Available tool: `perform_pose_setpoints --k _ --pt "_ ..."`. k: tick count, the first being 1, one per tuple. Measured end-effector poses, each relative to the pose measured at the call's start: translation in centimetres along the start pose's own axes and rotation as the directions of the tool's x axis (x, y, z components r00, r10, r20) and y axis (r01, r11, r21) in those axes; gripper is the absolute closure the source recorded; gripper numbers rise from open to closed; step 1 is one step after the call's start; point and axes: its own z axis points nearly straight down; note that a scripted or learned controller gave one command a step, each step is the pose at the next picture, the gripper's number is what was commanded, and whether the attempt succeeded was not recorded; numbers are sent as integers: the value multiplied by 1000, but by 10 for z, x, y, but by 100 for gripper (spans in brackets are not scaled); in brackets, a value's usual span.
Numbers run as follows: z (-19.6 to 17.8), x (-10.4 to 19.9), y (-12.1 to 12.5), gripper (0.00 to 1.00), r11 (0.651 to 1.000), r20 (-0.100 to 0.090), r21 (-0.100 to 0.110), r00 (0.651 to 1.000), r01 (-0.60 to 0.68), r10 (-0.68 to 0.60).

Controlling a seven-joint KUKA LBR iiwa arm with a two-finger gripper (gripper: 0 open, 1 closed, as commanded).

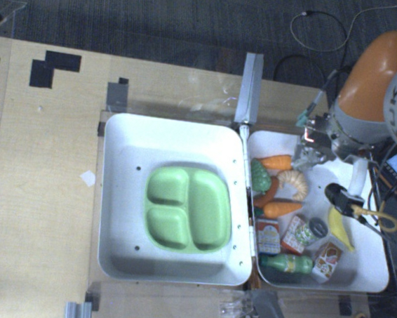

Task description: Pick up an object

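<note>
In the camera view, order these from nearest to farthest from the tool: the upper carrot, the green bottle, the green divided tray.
1. Upper carrot: right bin, just left of the tool.
2. Green bottle: right bin, near its front wall.
3. Green divided tray: left bin, in the middle.

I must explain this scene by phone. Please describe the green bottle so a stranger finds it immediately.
Look in the right white bin, along its near wall. The green bottle lies there on its side, below the small cartons. It is the one long, dark green thing there.

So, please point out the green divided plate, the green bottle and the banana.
green divided plate (188,208), camera view, central ridge.
green bottle (288,263), camera view, middle of body.
banana (341,228), camera view, middle of its length.
</note>
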Motion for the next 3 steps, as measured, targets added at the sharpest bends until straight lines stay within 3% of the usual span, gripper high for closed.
perform_pose_setpoints --k 1,2,3 --pt "-31 43 13 100 997 1 2 997 -82 82" --pt "-39 44 15 100 997 3 1 997 -75 75" --pt "-29 59 33 100 996 1 1 996 -91 91"
